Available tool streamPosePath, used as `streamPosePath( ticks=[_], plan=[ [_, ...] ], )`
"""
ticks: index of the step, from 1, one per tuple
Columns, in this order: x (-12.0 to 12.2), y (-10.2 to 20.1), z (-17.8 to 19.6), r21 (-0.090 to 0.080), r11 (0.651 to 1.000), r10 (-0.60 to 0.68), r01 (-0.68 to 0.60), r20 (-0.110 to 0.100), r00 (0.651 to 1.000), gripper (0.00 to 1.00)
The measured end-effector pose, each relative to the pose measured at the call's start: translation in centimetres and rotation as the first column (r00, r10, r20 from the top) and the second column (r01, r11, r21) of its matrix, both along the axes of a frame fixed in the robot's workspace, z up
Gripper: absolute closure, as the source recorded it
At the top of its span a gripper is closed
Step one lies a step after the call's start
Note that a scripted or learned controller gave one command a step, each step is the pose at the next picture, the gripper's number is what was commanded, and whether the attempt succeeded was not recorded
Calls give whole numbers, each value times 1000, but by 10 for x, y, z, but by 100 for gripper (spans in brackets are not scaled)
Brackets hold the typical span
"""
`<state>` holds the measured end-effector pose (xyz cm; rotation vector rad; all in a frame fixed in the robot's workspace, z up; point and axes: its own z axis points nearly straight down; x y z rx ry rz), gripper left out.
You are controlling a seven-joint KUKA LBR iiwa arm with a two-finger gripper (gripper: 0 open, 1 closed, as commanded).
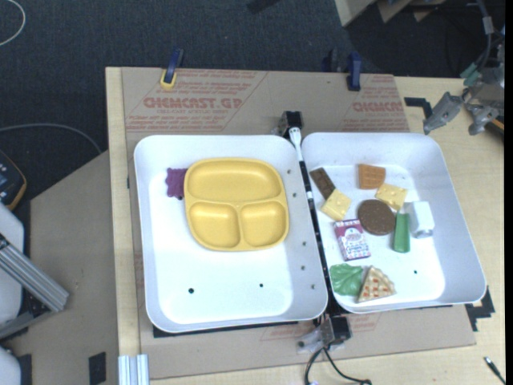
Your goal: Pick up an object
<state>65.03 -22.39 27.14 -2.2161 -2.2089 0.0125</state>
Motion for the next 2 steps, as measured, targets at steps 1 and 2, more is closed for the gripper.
streamPosePath(
  ticks=[1,2],
  plan=[
    [2,1,9,-3,1000,3,-3,14,1000,0],
    [7,8,-48,-3,1000,4,-4,11,1000,0]
  ],
)
